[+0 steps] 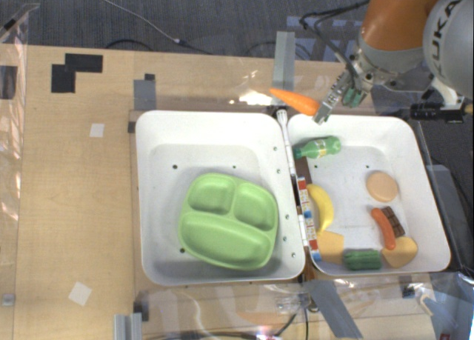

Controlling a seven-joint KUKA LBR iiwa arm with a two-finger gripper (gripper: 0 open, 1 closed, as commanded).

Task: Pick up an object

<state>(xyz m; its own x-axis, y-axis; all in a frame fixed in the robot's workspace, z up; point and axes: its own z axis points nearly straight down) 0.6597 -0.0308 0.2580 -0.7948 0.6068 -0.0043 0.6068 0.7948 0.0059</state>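
Holding a carrot [295, 100] by its right end, the gripper [326, 111] hangs above the far rim of the right bin [415, 138], near the divider between the two bins. Fingers look nearly closed, pinching just the tip; most of the carrot sticks out to the left, unsupported.

Risk — grip is on the very end of a tapered, smooth piece. Judged likely to pivot or slip out if the arm swings or speeds up. If it drops from here it could land on the rim or the bench behind the bins rather than inside either one.

Right bin contents: green bottle [317, 147] near the far left corner, banana [321, 206] along the left wall, round tan disc [383, 186], sausage [384, 227], a dark green piece [361, 259] at the near edge. Left bin [159, 153] holds a green divided plate [228, 220].

Surface — pale wood bench [74, 205], black tape marks at far left, clear sheeting with glare. Dark carpet beyond; cables trail behind the arm.
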